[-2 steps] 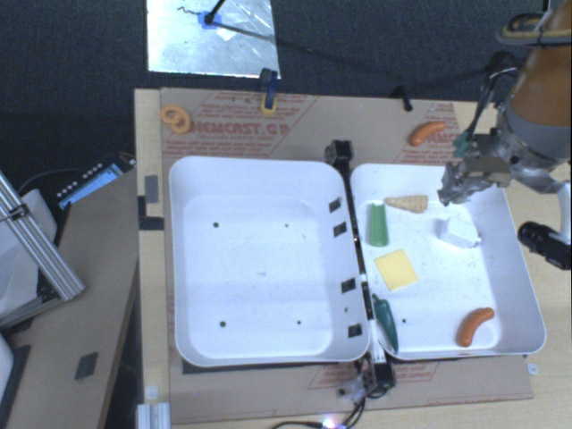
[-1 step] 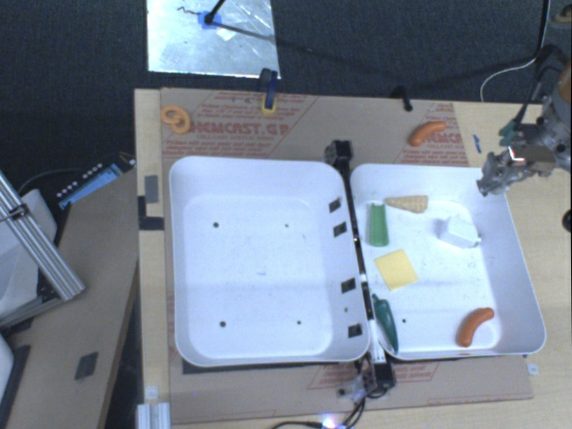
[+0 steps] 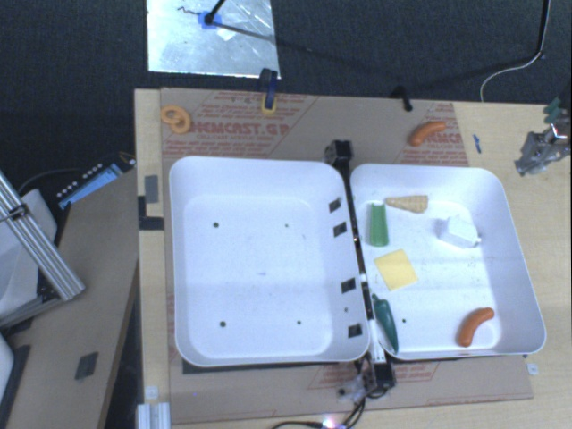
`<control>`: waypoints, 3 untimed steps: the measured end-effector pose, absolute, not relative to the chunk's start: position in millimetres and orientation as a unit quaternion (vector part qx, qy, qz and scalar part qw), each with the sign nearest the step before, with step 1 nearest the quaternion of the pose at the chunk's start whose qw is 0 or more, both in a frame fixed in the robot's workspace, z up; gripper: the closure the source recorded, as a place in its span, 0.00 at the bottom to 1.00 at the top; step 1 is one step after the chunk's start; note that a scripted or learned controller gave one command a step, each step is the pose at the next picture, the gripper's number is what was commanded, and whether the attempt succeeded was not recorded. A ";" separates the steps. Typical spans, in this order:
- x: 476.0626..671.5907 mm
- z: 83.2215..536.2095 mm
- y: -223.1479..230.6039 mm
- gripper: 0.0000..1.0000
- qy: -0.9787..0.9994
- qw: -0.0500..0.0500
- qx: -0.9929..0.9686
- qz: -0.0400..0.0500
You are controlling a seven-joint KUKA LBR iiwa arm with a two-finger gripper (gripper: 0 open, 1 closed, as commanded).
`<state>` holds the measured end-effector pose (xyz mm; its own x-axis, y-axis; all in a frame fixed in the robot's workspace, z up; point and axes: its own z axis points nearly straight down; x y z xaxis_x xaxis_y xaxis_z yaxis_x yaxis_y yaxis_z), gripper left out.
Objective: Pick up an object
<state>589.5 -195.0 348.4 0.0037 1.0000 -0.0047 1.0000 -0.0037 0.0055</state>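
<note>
Hand [image 3: 539, 150] is parked off the right bin [image 3: 509, 206], grip state unreadable; yellow block [image 3: 395, 269] is best approached squarely from above

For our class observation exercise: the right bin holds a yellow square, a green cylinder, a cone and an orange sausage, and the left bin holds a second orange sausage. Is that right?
Not quite. The second orange sausage lies outside both bins, on the cardboard behind the right bin, not in the left bin. The camera view shows it. The yellow square, green cylinder, cone and orange sausage do lie in the right bin.
</note>
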 end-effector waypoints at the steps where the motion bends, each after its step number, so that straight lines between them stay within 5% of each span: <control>1: 666.7 377.7 -206.6 1.00 0.709 0.006 0.705 0.002; 2: 668.4 525.7 -205.6 1.00 0.709 0.010 0.705 0.005; 3: 668.5 536.9 -205.8 1.00 0.709 0.003 0.705 0.001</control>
<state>668.5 -205.8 536.9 -0.0048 1.0000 -0.0026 1.0000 0.0048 0.0053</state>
